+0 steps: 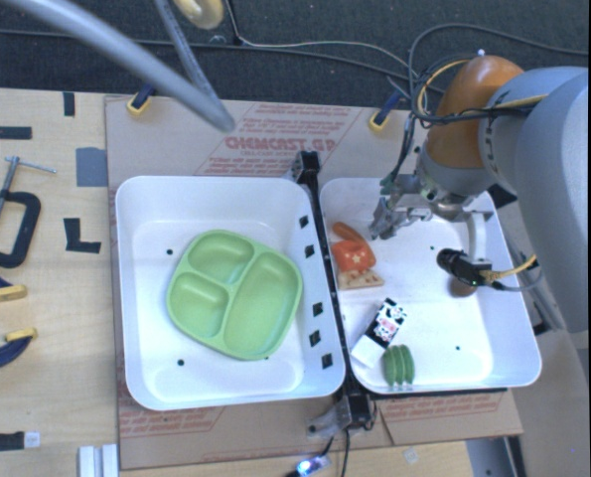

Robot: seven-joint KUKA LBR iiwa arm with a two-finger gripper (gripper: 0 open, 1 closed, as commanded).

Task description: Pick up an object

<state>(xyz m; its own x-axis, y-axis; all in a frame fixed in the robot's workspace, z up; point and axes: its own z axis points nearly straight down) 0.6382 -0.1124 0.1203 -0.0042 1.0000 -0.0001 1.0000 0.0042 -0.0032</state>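
My arm's jaws (386,222) hover near tomato slice (354,256), right bin (494,366); jaw state unclear; nothing lifted yet.

Bright even light; white bins (216,195) glare slightly; soft shadows; mild blur.

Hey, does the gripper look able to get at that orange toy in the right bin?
Probably yes: the gripper hangs just right of the orange toy, whose top looks uncovered.
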